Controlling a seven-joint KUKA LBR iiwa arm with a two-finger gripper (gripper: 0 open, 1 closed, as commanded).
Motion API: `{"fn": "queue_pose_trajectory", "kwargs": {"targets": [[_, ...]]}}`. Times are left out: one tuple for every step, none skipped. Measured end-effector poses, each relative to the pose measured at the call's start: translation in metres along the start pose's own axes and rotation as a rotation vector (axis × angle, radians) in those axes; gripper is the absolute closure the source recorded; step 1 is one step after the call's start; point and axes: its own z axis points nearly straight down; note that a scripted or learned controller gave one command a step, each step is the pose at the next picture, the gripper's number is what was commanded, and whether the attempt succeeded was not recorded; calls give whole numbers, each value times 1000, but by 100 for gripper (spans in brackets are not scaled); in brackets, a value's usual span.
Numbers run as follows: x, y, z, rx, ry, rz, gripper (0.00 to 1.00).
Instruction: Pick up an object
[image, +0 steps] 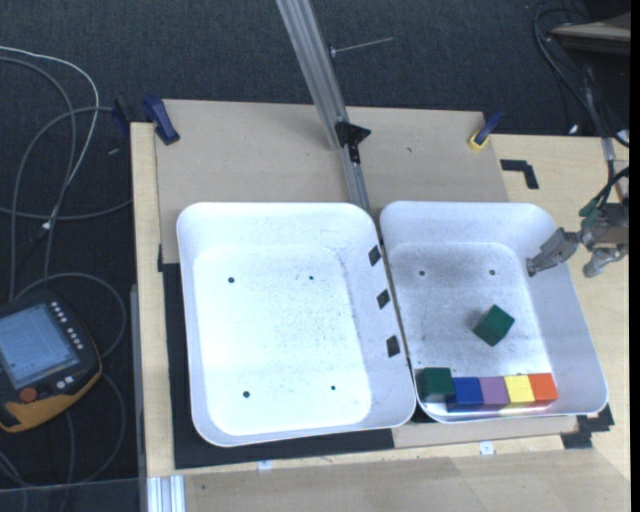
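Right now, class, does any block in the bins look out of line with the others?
Yes. The dark green cube sits alone in the middle of the right bin, turned at an angle. The other blocks, green, blue, purple, yellow and orange, form a neat row along the near edge.

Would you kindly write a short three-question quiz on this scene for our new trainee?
1. True or false: the loose green cube lies in the left bin.
2. Which colour ends the row of blocks nearest the arm's side? A) orange B) green C) purple
3. Fill in: the gripper is over the right bin's ____ rim, near or far.

Key: 1 false, it lies in the right bin. 2 A. 3 far.
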Motion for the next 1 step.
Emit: {"fn": "queue_pose_trajectory", "kwargs": {"targets": [[1,46,106,8,2,-2,0]]}}
